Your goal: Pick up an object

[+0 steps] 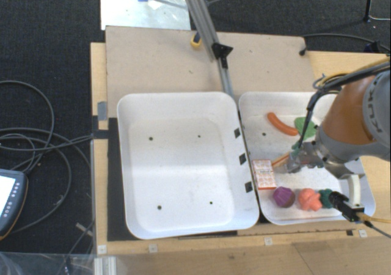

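Note:
The right bin holds an orange sausage-shaped piece, a green piece, a small white and red card-like box, a purple lump, an orange lump and a dark green piece. My gripper is low in this bin, right of the box and above the purple lump. A thin orange piece lies at its tip. The wrist hides the fingertips.
The left bin lies beside the right one. A grey pole slants over the bench from the top. The arm's orange band hangs over the right bin's far right side. Cables lie on the floor at left.

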Robot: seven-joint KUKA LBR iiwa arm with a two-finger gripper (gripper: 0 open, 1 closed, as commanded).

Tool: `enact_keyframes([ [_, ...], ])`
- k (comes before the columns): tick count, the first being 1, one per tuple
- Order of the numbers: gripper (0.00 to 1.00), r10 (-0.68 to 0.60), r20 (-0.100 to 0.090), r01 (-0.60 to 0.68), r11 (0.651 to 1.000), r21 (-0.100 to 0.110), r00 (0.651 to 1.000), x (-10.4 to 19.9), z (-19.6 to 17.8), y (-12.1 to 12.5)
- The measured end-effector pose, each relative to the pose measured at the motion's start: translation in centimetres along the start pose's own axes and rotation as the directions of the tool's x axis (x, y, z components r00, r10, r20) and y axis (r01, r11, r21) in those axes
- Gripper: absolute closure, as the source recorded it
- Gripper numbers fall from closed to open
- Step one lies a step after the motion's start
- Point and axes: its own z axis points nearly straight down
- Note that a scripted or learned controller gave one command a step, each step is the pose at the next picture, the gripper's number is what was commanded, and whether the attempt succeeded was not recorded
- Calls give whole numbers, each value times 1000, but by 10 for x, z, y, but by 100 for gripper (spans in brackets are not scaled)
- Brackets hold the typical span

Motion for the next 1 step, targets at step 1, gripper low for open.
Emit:
enact_keyframes([
  [1,100,-5,1,5,1000,-3,1000,0,-63,-3],
])
